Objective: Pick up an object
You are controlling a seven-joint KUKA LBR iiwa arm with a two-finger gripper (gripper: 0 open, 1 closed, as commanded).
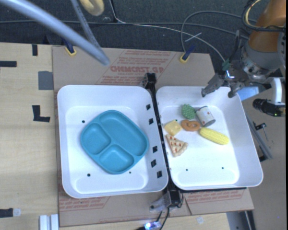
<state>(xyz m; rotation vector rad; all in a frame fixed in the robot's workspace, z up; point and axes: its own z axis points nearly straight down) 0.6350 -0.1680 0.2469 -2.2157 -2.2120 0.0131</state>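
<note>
The right bin (230, 174) holds several toy foods: a green piece (187, 111), a small silver can (205, 116), an orange ring-shaped piece (190, 125), a yellow corn cob (214, 136), a yellow cheese wedge (172, 127) and a pizza slice (176, 145). My gripper (220, 90) hangs over the far right corner of this bin, up and to the right of the can. Its two fingers are spread apart and open, with nothing between them.
A blue divided plate (114, 141) lies in the left bin (67, 128). A black divider (156, 128) runs between the bins. Cables loop behind the right bin. A grey pole (48, 18) crosses the top left.
</note>
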